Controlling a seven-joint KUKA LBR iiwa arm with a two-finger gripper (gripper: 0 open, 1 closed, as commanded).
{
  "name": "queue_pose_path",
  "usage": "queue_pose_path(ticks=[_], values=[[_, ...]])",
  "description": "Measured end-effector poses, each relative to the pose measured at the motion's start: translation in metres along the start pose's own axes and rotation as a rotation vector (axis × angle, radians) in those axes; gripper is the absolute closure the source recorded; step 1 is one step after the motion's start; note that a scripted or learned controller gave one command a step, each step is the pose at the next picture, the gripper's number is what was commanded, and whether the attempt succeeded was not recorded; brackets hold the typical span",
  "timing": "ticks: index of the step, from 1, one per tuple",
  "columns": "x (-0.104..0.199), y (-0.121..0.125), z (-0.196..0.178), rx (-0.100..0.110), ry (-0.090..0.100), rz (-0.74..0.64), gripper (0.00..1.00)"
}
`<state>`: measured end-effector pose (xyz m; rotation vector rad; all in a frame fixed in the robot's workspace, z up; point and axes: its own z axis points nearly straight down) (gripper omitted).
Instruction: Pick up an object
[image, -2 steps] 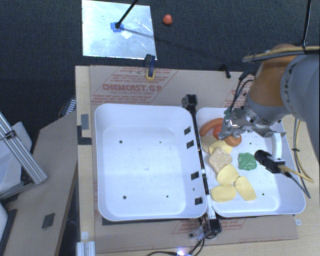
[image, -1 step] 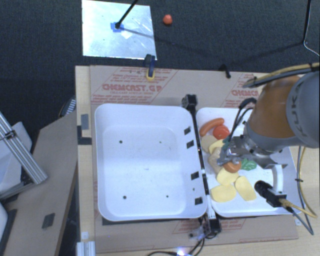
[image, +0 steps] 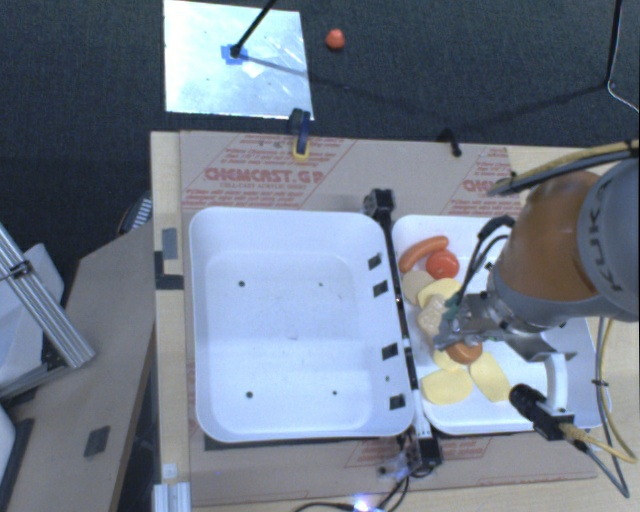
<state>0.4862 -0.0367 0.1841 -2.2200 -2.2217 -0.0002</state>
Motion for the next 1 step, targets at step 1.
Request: queue_pose_path(ticks=[1], values=[[0.0846, 0.0435, -0.0793, -0.012, 0.002, -0.013, 1.0]])
